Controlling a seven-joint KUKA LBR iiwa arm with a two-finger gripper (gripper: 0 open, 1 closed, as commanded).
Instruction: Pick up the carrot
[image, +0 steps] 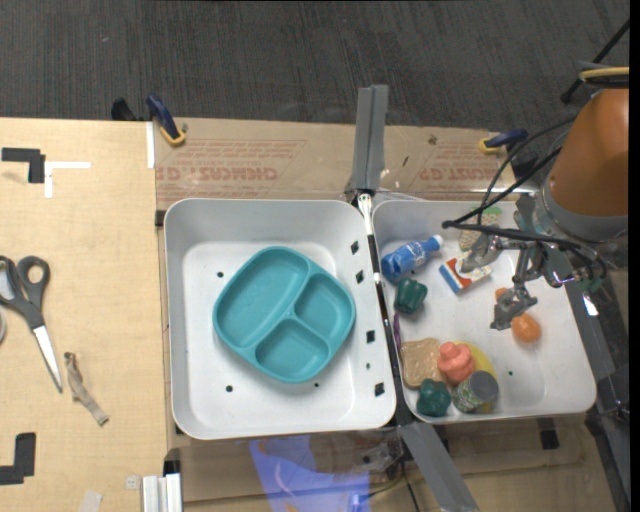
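Note:
The carrot (526, 328) is a small orange piece lying on the floor of the right bin (560, 395), near its right side. My gripper (507, 308) hangs low over the right bin, just up and to the left of the carrot, touching or almost touching its edge. The grey arm with its orange band (598, 150) reaches in from the right above it. Nothing shows in the gripper's grasp.
The right bin also holds a blue bottle (408, 256), a dark green piece (410, 295), a red and white box (460, 276), a tan slice (420, 360), a pink toy (455, 360) and a grey can (480, 390). A teal divided plate (285, 313) lies in the left bin (185, 330). Scissors (35, 310) lie on the bench.

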